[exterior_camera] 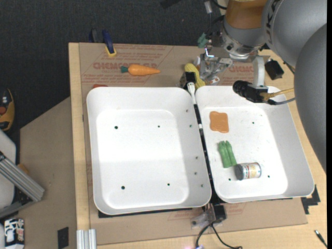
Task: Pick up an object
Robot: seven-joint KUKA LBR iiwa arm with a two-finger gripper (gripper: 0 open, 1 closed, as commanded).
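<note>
Right bin (290, 154) holds an orange slab (219, 122), green pod (226, 154) (lengthwise), and toppled can (248, 170).

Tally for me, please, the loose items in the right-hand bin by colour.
Orange: 1, the flat orange piece
Green: 1, the green item
Silver: 1, the small can
Total: 3

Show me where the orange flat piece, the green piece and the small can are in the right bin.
orange flat piece (219, 122): camera view, on the middle of its top face.
green piece (226, 154): camera view, on the middle of its length.
small can (250, 170): camera view, on its labelled side.
</note>
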